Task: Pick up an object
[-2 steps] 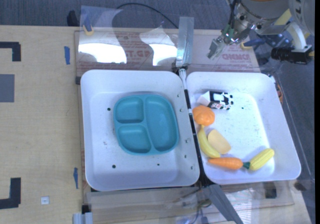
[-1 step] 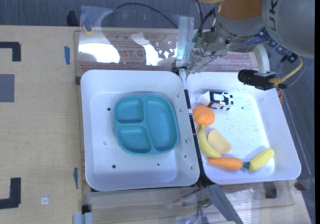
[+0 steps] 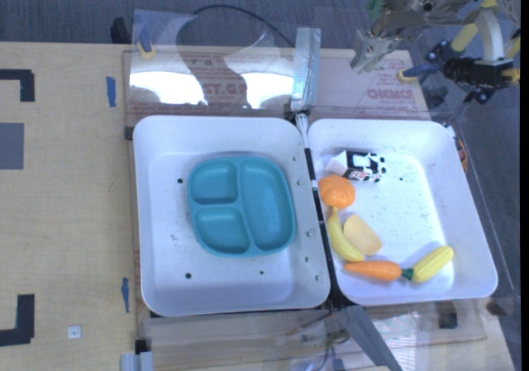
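Right bin (image 3: 463,196) contents: a carrot (image 3: 374,270) lies near the front wall, long axis running left to right, green stem end pointing right. Just beside that stem end sits a small corn cob (image 3: 433,263), long axis slanted, upper end toward the right rear. A banana (image 3: 339,239) runs front to back along the left wall, curving toward the carrot at its near end. A pale yellow wedge (image 3: 362,234) rests against the banana. An orange (image 3: 336,192) sits behind them, and a black-and-white toy (image 3: 364,165) lies farther back.

Left bin (image 3: 157,221): a teal divided plate (image 3: 242,205) with three compartments sits at its centre.

Arm: it enters at the top right, wrist raised above the rear edge of the right bin, well apart from all items. The gripper (image 3: 374,50) points downward and slightly left, fingers seemingly narrow, with nothing between them.

Surface: tan board with black corner marks and blue tape (image 3: 110,90); clear plastic sheeting (image 3: 215,64) stands behind the bins. Grey carpet lies beyond.
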